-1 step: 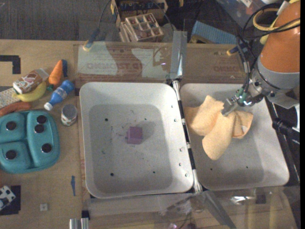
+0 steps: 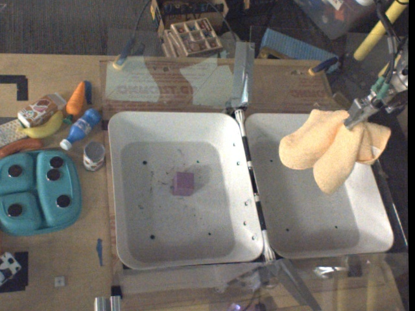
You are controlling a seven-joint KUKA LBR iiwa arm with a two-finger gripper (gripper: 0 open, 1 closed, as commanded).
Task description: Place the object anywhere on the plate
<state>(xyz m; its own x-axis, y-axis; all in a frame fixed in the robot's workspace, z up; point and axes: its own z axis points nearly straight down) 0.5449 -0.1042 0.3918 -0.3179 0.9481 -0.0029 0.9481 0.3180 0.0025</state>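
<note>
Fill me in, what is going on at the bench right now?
The arm's two-finger gripper is over the upper right of the right white bin, with a soft pale-orange cloth pinched at its tip and hanging down over that bin. The left white bin holds a small purple square block near its middle. Outside the bins, at the left, a teal plastic tray sits on the bench.
</note>
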